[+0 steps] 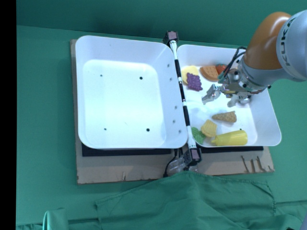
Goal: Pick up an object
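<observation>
Scanning from the left, the left bin (125, 99) sits on a cardboard sheet (120, 174) over the green bench cover, its floor marked by a few small dark dots. A jointed black-and-white bar (181, 92) runs along the seam between the two bins.

The right bin (261, 116) holds all the candidate objects, grouped toward its left and near sides, apparently where loose pieces have come to rest. A yellow piece (188, 73) lies at the far left with a purple grape cluster (194, 81) overlapping it. An orange waffle-like piece (209, 73) sits just right of these, with a red-orange piece (221, 69) behind it. Toward the near wall lie a green leaf (197, 134), a yellow wedge (209, 128), a tan cone-shaped piece (225, 117) and a yellow corn-like cylinder (231, 138).

The gripper (224, 96) hangs over bare floor in the middle of the right bin, between the far and near groups. Its jaws stand apart with nothing between them. It is touching no object. Judgement: no pick has been secured; the tan cone-shaped piece lies nearest below the fingers and appears the likeliest target.
</observation>
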